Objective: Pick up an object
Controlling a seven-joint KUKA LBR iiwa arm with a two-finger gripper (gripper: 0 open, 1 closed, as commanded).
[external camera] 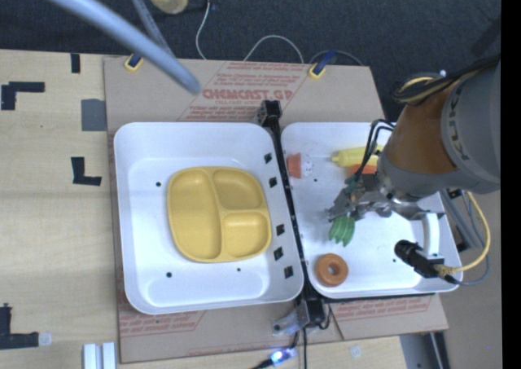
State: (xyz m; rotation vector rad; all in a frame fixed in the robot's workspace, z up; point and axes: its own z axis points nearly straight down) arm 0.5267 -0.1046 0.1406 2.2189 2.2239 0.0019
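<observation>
2 shallow white bins are seen side by side on the bench. The left bin (138,196) contains 1 yellow divided plate (218,213) with 3 compartments, lying flat near the bin's centre.

The right bin (370,274) holds several small items: a green leafy toy (343,230) near the middle, a brown ring-shaped doughnut (331,269) near the front edge, a small orange-and-white block (294,165) by the left wall, and a yellow piece (350,156) toward the back — partly covered by the arm.

The arm (440,135) is positioned over the right bin, reaching in from the right. The gripper (352,206) is located directly above the green leafy toy, close to or touching its upper end. Whether the pincer is released or clenched cannot be told — the fingertips are not resolved against the toy and the cables.
</observation>
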